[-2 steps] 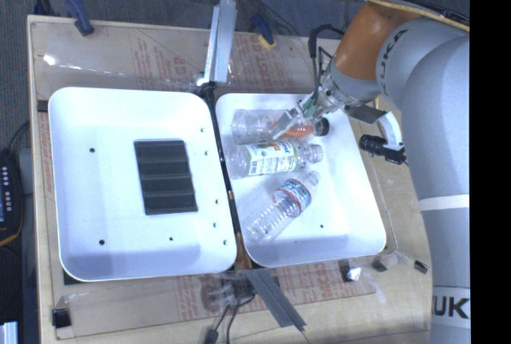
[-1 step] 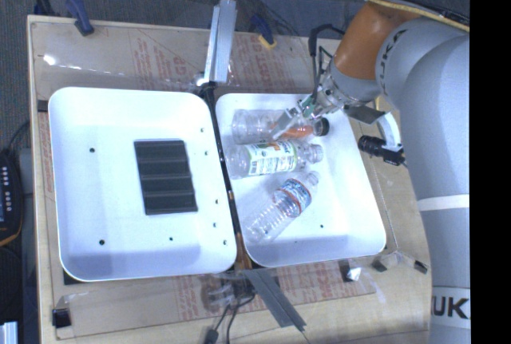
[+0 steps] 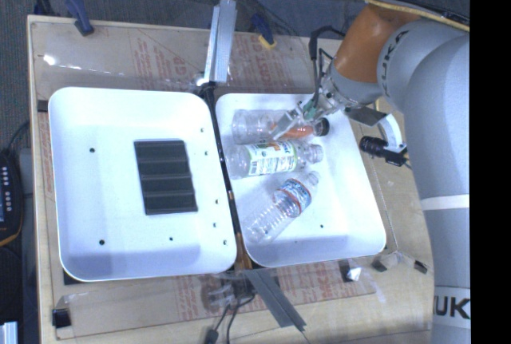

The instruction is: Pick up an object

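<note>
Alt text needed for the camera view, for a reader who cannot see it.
A grey arm's gripper reaches into the right white bin, low over three clear plastic bottles lying on their sides: one at the top, a green-labelled one, a blue-labelled one. The left bin holds a dark ribbed block.

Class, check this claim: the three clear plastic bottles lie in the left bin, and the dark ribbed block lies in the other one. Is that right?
Not quite. The camera view shows the three bottles in the right bin; the dark ribbed block lies in the left bin.
</note>
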Robot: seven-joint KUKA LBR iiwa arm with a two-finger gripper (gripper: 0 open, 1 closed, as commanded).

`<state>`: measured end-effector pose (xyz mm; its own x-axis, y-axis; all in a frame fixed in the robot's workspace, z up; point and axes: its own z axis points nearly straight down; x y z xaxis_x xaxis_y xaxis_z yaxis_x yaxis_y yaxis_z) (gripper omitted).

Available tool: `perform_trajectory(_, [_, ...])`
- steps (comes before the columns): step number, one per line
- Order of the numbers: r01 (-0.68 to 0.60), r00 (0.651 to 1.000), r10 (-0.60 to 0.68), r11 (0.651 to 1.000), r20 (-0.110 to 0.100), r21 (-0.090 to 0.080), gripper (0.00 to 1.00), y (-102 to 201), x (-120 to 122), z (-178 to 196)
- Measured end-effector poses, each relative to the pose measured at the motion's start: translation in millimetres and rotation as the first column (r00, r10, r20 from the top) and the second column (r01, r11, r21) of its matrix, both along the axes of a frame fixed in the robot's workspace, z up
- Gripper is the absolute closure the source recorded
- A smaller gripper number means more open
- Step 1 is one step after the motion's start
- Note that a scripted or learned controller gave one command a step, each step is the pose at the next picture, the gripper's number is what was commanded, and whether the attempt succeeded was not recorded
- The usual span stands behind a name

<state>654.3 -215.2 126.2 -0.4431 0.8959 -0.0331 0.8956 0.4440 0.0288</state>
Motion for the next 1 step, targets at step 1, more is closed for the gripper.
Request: perform_trajectory(1, [0.202, 0.979, -0.201, 0.979, -0.039, 0.016, 0.0, 4.9, -3.9, 71.5])
